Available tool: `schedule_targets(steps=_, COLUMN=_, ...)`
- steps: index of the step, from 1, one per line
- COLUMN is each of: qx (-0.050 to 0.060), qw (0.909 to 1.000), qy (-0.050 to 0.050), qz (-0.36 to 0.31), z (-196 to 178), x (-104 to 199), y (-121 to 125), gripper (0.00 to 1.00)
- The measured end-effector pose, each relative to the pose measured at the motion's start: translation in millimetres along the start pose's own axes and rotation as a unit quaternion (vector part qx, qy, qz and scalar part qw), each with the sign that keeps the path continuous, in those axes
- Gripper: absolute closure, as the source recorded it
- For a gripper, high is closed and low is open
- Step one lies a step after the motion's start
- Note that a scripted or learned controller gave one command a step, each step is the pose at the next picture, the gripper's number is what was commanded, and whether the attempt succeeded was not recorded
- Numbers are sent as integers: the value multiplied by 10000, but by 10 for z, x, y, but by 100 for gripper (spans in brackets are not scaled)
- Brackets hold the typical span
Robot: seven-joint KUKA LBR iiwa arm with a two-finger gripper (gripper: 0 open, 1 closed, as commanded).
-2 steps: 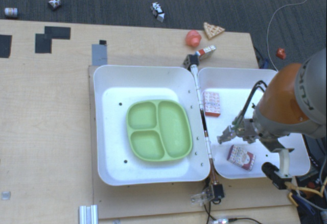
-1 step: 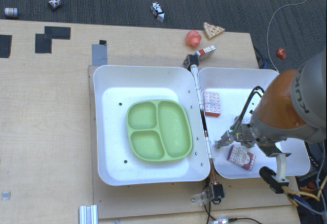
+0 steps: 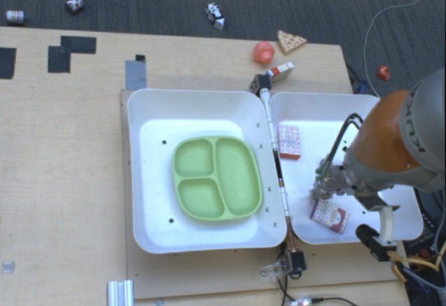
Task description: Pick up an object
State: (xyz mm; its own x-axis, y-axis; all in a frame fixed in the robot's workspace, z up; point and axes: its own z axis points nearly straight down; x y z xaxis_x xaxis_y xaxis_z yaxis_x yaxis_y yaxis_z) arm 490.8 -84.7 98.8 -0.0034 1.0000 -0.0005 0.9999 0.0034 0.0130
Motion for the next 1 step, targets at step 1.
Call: schedule_targets(steps=1, qx=2, qw=10000, qy=1, qz=5, z=1, x=1, y=-1, gripper=0)
